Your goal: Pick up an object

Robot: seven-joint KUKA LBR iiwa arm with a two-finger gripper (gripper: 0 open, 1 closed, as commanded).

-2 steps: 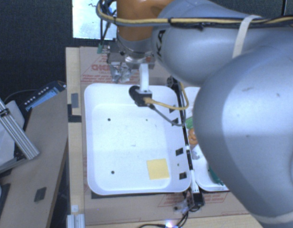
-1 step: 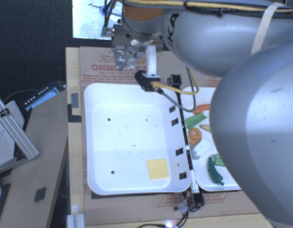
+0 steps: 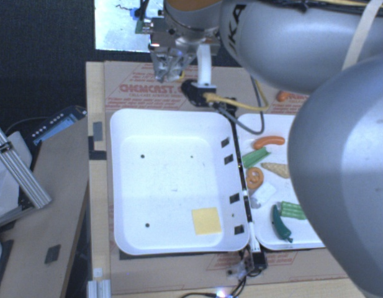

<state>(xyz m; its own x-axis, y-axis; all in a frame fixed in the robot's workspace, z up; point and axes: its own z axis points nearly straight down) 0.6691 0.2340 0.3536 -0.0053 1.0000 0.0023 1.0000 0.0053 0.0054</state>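
While blurred, pincer (image 3: 169,67) hangs beyond left bin (image 3: 126,185).

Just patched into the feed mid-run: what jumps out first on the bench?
The big grey arm fills the upper right, hiding part of the right bin. Its gripper hangs beyond the bins' far edge. A yellow square lies alone in the left bin; small toy foods crowd the right one.

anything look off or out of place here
One orange item lies outside both bins, on the cardboard behind the right bin, while the other toy foods sit inside that bin. The yellow square lies flat, alone in the left bin. Nothing looks spilled or damaged.
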